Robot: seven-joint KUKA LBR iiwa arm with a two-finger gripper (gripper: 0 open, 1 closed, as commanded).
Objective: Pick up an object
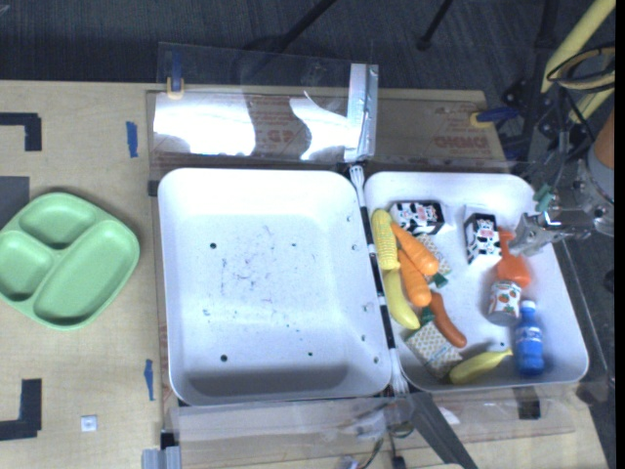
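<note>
Nothing is lifted yet: the gripper, whose grip state I cannot tell, hovers at the right bin rim beside 1 cow-print block.

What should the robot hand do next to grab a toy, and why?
Probably lower straight down. The gripper hangs at the right bin's right side, just above an orange toy, with nothing seen between its fingers. The cow-print toy sits close on the left, so a straight drop likely avoids bumping it.
</note>
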